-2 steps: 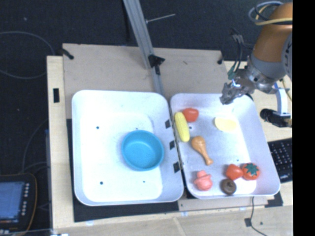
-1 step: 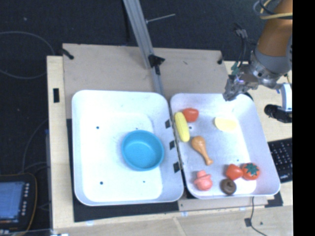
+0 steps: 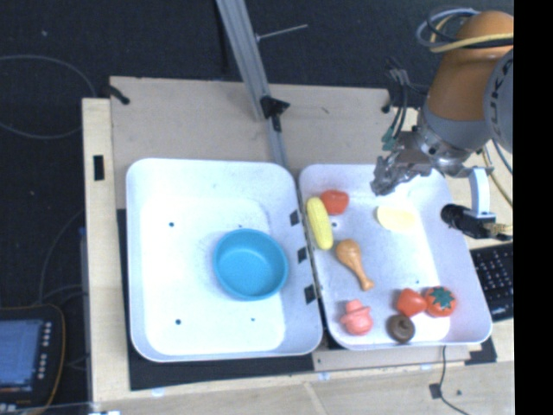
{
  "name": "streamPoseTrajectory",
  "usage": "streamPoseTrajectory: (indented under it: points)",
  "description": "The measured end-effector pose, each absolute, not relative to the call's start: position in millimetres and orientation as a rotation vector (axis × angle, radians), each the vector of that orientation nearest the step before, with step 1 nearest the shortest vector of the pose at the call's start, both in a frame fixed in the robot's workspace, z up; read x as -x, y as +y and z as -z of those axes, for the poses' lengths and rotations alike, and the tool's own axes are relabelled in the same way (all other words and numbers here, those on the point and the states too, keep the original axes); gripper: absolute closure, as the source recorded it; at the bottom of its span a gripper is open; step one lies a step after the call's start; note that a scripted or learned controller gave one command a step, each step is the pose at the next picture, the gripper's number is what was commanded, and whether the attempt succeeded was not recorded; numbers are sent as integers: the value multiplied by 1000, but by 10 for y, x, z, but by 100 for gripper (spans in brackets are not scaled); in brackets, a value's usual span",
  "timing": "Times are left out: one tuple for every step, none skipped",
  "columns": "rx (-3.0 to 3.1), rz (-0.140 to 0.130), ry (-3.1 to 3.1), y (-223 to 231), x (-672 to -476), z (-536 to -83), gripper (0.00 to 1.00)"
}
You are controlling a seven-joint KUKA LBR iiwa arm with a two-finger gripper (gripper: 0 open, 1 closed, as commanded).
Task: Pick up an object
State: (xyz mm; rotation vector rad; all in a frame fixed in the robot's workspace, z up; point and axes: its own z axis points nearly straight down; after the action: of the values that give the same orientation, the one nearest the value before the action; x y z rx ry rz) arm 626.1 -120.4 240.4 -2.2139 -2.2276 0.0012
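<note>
The two-finger gripper (image 3: 385,182) hangs at upper right, just above a pale yellow flat piece (image 3: 397,219); finger state unclear.

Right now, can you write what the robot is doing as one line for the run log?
phase: reaching | gripper: above right white bin, near pale yellow flat piece | holding: nothing seen | left white bin: blue round plastic bowl

A single fixed camera looks down at a slant from well above the worktop (image 3: 199,124), far enough back to take in both white bins, the left bin (image 3: 147,188) and the right bin (image 3: 458,305), with the arm (image 3: 467,76) entering from the frame's right.
</note>
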Motion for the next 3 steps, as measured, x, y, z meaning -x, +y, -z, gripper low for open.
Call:
streamPoseTrajectory:
  points:
    - [2212,-2,-2227,-767,-6085,-2318,100]
    - [2212,-3,-2227,-319,-5796,-2290,100]
    - [2205,1,-2229,176,-5547,-2409,100]
